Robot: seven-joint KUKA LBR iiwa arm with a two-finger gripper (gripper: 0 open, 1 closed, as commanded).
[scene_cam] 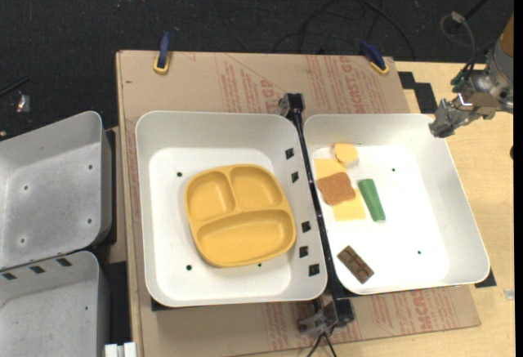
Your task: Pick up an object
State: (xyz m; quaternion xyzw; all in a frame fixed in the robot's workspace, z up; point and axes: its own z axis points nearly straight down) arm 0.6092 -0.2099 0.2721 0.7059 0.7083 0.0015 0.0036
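Flat green rectangular block point(372, 199) lies in the right white bin point(425, 261) beside the yellow and brown flat pieces point(339, 189), long axis running near-far, well left of and nearer than the gripper point(448, 120) over the bin's far-right corner; jaw state indeterminate.

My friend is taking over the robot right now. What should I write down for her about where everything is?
Hand: up at the far right corner of the right bin, above the rim, holding nothing that can be seen.
In the right bin, near its left side: a green stick, a brown square lying on a yellow slice, a small yellow-orange piece, and a dark brown bar near the front.
In the left bin: a yellow divided plate.
Done: nothing picked up yet.
Left: reach down, grab one thing, lift it.
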